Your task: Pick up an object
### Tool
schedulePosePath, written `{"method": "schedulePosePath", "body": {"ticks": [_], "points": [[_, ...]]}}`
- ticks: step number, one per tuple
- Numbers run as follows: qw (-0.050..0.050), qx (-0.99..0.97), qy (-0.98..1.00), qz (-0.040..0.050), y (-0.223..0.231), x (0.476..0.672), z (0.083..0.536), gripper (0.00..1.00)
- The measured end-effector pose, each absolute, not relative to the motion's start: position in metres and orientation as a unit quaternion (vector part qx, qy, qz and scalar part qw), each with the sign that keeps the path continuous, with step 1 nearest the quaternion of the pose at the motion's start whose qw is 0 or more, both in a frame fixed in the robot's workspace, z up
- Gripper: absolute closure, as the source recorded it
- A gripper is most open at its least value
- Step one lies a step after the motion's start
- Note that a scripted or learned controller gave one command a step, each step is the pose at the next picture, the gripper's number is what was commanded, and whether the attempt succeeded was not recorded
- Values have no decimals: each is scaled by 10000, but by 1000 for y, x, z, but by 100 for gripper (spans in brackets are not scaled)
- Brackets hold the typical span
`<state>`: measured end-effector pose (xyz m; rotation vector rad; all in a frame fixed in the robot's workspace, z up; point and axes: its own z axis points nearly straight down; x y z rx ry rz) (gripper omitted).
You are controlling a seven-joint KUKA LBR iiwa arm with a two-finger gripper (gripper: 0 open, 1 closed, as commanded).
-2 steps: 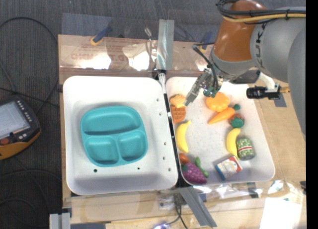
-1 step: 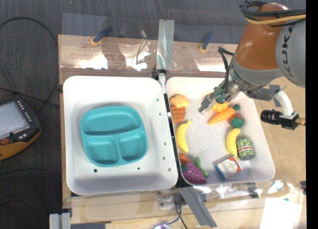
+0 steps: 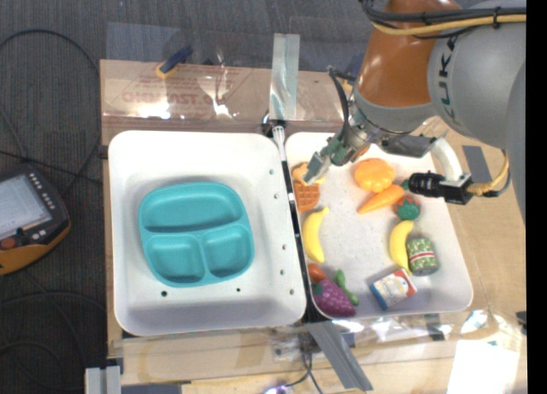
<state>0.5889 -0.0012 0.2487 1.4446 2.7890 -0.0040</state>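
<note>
Purple toy grapes [image 3: 334, 298] lie at the near left corner of the right bin [image 3: 453, 294], touching a small red and green piece just behind them that is too small to name. Beside them along the near edge sits a small carton [image 3: 393, 287] with blue and red print, tilted on its side. Just behind the carton, toward the right edge, a green and red can [image 3: 422, 255] lies against a yellow banana [image 3: 400, 242]. A second banana [image 3: 314, 233] lies along the bin's left edge, its upper end close to a brown waffle-like piece [image 3: 304, 193] that rests against the divider between the bins. Near the middle of the far half, an orange carrot [image 3: 381, 199] points toward the left, with a small red and green piece [image 3: 408, 209] at its right end. Behind the carrot sits an orange-yellow bell pepper [image 3: 374, 174].

Over the far left corner of the right bin hangs the gripper [image 3: 318, 167], reaching down at a slant from the orange-banded wrist [image 3: 400, 50]; its tips are just above the waffle piece. Whether its fingers are open or closed cannot be told, and nothing visible sits between them.

At the middle of the left bin [image 3: 128, 213] lies a teal compartment tray [image 3: 197, 232] with one long section and two smaller ones. On the bench's far left corner, behind the bins, lies a small blue and yellow object [image 3: 173, 61] on clear plastic sheeting.
</note>
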Motion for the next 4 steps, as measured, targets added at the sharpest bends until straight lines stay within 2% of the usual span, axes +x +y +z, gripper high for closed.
{"method": "schedulePosePath", "body": {"ticks": [1,2,4], "points": [[6,4963,8681,-14,-4,648,243,100],[9,5838,8119,-14,-12,668,257,100],[40,5820,8131,-54,-11,669,276,100]]}}
